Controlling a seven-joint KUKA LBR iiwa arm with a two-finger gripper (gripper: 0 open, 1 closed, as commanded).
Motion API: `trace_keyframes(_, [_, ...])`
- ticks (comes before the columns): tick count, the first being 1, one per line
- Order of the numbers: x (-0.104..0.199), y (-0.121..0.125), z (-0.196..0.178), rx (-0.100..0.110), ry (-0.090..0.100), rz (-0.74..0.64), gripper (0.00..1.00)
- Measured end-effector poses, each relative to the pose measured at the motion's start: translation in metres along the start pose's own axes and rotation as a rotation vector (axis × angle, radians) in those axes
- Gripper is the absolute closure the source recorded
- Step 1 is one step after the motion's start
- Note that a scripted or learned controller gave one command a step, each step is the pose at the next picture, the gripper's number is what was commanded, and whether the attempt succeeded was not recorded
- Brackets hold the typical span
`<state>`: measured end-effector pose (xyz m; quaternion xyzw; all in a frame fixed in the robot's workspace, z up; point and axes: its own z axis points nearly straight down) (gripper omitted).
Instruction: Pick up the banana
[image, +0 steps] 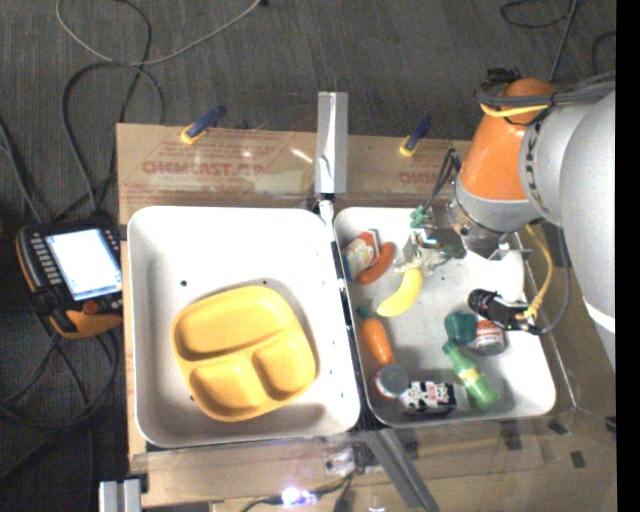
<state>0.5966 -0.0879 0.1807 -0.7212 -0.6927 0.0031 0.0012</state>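
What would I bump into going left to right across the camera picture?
Black handheld screen → yellow plastic divided tray → orange carrot → yellow banana → green plastic bottle.

left white bin (150, 300): yellow divided plate (245, 350). right white bin (535, 385): carrot (377, 341), red sausage (377, 262), green bottle (472, 380), small can (391, 381), dark printed packet (430, 396). beside bench: handheld screen pendant (75, 268), floor cables

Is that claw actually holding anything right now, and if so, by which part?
It cannot be told. The claw sits right at the banana's upper tip in the right bin.
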Motion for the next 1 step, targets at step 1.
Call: trace_keyframes(1, [-0.04, -0.0038, -0.0286, 0.0, 0.0, 0.001, 1.0])
